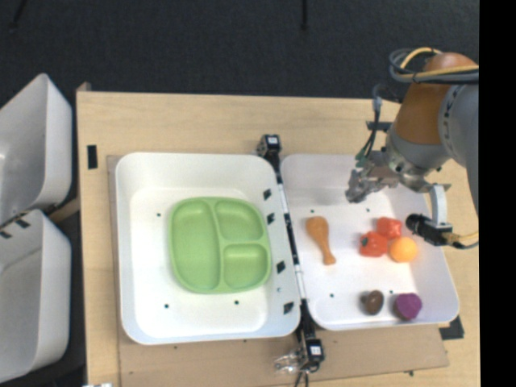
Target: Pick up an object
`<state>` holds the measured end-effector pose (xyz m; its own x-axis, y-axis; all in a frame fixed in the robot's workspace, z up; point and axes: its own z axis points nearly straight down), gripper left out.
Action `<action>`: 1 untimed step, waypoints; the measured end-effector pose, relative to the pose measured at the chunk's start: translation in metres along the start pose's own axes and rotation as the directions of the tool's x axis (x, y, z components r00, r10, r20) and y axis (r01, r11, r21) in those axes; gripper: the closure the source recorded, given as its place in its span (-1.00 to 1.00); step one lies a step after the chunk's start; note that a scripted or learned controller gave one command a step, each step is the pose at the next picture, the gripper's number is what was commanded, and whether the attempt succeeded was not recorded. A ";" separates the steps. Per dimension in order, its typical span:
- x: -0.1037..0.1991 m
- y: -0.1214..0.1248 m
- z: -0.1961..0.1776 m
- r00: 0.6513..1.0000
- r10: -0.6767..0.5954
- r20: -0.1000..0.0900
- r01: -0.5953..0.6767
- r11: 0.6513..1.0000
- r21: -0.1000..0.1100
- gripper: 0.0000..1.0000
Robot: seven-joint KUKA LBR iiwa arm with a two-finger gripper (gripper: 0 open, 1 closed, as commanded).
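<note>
In the left shallow white bin [145, 313] lies a light green plastic plate with three compartments [218, 244], flat on the floor. In the right shallow white bin [322, 176] are, from left to right, an orange-brown toy chicken leg [320, 237], a dark brown round toy [372, 301], a red toy pepper [379, 238] touching a round orange fruit [403, 250], and a purple round toy [409, 305]. The grey two-finger gripper [359, 188] hangs above the far part of this bin, apart from every object; I cannot tell if it holds something.
</note>
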<state>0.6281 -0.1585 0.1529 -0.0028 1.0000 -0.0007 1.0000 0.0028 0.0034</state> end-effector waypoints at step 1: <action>0.004 -0.001 -0.044 1.000 0.000 0.000 0.000 1.000 0.000 1.00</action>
<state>0.6265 -0.1541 0.1971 -0.0024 1.0000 -0.0007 1.0000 0.0025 0.0032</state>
